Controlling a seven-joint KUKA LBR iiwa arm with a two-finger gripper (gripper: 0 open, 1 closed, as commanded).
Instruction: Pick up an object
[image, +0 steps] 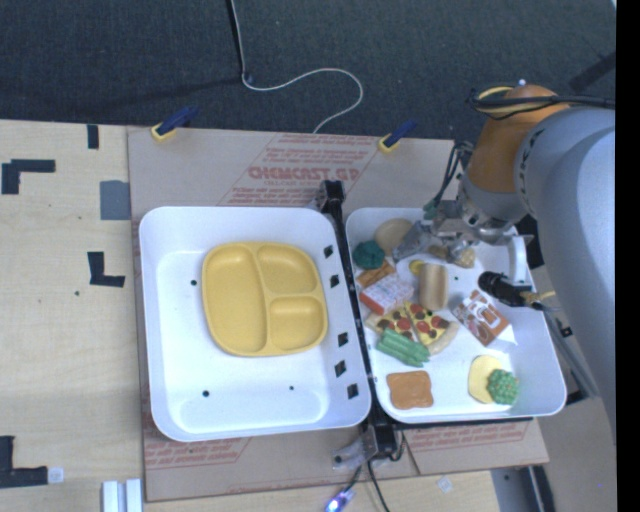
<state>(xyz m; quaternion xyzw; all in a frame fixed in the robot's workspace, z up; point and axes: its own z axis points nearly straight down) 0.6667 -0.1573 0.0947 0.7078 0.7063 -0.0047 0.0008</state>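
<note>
In the right bin (548, 345), toy foods lie scattered: a pizza slice (412, 324) near the middle, a green vegetable (403, 348) beside it, a brown square (409, 390) at the front edge. The gripper (440, 232) hangs low over the bin's back edge; its grip cannot be told. The left bin (170, 300) holds a yellow divided plate (265, 298)

The arm (560, 180) is running off the frame at three o'clock, its base cut away. Its wrist is covering the right bin's (545, 405) rim at one o'clock and hiding the gripper's (440, 235) fingertips. A beige object (395, 232) is lying partly hidden beneath it.
</note>
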